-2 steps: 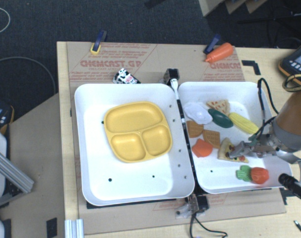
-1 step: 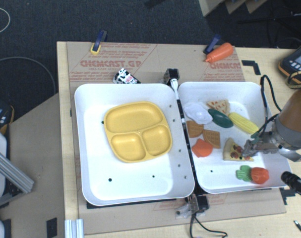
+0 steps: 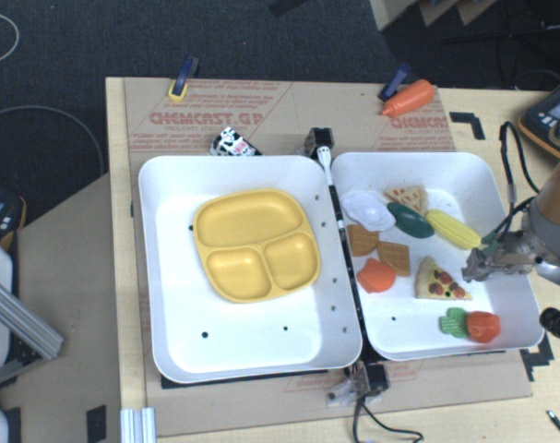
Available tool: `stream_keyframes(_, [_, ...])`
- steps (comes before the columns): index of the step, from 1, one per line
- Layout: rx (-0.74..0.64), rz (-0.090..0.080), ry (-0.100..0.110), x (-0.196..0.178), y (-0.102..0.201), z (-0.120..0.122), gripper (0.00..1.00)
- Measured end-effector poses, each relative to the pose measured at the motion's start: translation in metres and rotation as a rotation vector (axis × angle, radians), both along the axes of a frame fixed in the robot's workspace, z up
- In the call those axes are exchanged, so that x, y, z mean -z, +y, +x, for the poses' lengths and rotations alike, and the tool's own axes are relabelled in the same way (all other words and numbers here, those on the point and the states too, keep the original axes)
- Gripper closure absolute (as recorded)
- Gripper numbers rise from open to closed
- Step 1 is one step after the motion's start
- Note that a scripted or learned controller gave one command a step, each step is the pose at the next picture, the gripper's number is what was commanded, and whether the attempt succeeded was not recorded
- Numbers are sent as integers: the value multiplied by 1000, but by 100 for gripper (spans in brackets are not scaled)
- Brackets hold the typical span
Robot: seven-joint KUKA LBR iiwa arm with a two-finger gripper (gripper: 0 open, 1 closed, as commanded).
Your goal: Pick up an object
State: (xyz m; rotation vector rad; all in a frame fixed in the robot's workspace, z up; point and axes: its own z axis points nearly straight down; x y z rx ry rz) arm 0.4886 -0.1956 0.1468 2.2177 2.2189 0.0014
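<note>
Two shallow white bins sit side by side on a tan cardboard-topped bench. The left bin, in the centre of the frame, carries a yellow plastic plate with three compartments, lying flat and tilted slightly.

The right bin holds a cluster of toy foods. Near its upper left lies a translucent white rounded piece; beside it a tan triangular cracker-like piece. A dark green oval piece touches a yellow corn cob that runs diagonally toward the right. Below them lie two brown square pieces, an orange-red rounded piece, and a pizza slice with red dots. At the lower right rests a red tomato-like piece with a green leafy end.

The grey arm enters from the right edge, and its pincer hangs low in the right bin, just right of the pizza slice and below the end of the corn cob. Whether its fingers are parted or closed I cannot tell; nothing shows clearly between them. The corn cob and pizza slice crowd it on the left.

Outside the bins, at the upper edge of the bench, lie an orange carrot-shaped toy, a small black-and-white patterned object, and a yellow and blue clamp.
</note>
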Motion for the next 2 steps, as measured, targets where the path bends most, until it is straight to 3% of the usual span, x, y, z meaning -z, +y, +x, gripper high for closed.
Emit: stream_keyframes(2, [-1, -1, -2, -80, -1, -7, 100])
